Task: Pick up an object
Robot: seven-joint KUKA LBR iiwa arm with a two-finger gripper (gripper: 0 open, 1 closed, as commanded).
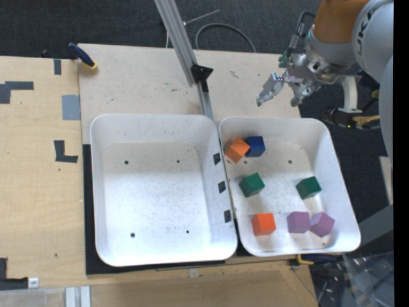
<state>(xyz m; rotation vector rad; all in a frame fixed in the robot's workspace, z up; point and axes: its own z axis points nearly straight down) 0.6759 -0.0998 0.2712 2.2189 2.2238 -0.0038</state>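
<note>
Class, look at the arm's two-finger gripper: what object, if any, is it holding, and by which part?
Nothing. The two-finger gripper hangs open above the bench, beyond the right white bin.

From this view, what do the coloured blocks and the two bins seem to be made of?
The blocks, such as the orange block and the green block, look like matte painted wood or foam: flat colour, no shine; I cannot tell which. The right bin and left bin look like smooth white plastic, with rounded, moulded rims.
</note>
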